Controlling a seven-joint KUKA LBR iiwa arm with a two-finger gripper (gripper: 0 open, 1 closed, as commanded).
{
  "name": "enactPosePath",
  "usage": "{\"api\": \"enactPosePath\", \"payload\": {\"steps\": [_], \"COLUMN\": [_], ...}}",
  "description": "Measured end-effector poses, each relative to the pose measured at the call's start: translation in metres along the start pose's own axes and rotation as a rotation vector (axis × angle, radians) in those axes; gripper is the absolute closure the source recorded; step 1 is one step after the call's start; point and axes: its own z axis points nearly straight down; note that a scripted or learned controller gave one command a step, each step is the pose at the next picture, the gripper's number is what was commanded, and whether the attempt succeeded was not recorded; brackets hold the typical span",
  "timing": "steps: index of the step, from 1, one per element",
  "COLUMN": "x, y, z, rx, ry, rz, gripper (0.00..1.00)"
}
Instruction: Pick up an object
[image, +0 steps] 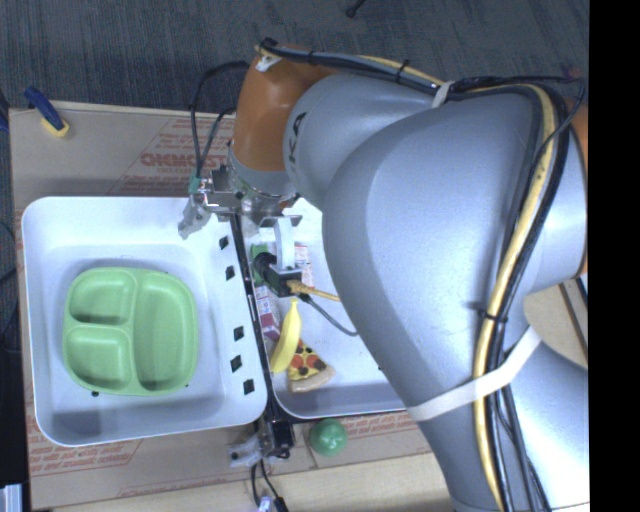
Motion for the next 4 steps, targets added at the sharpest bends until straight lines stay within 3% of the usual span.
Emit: {"api": "enactPosePath", "payload": {"steps": [1,4], "x": [-0.079,-0.0776], "y": [-0.0008,-0.0013], "z": [-0.0858,-0.0846], "rx": [0.005,0.008], "ry": [0.015,0.016], "rz": [-0.004,-0.005], "gripper": [0.0,0.0]}}
